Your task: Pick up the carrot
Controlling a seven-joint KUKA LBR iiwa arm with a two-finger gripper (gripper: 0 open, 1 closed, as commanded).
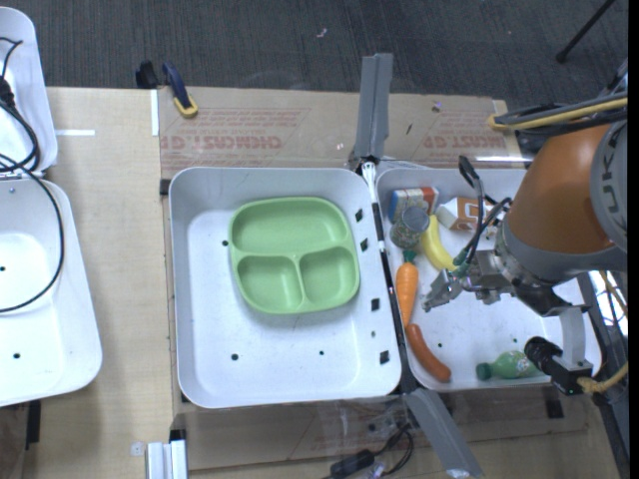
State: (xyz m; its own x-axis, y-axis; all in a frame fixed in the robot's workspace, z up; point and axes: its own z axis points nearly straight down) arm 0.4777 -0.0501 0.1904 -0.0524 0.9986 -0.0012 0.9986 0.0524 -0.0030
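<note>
Carrot (406,289): judged light, stiff, smooth; best gripped mid-length, across width. Tool (437,297) beside it, state unclear

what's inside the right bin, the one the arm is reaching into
The right bin holds a carrot, a banana, a red sausage-like piece, a green bottle and a can. The gripper hangs beside the carrot. The arm covers the bin's right part.
</note>
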